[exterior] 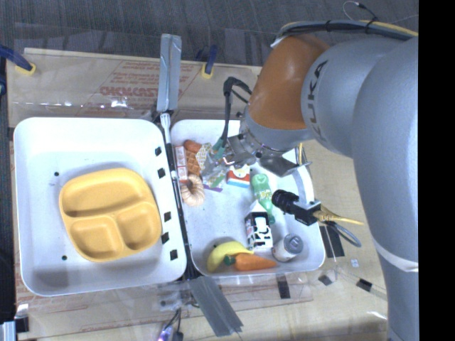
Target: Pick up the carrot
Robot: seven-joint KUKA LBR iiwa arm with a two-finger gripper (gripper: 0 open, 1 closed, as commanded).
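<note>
A: My end effector [229, 156] hangs over the far end of the right bin [307, 265], and I cannot tell its state; the wrist hides it. The carrot [254, 263] lies against that bin's near wall, well apart from the end effector.

B: What worries you?

A: The carrot touches the banana [226, 253], just left of it against the same wall. If I come down off-centre, I'd judge the end effector may pinch the banana or shove the carrot along the wall.

B: Anything else around the carrot?

A: A small can [291, 245] stands just right of it, a dark carton [259, 231] just beyond, then a green bottle [260, 189]. They crowd the approach. The yellow tray [109, 212] in the left bin [28, 190] is no trouble.
</note>
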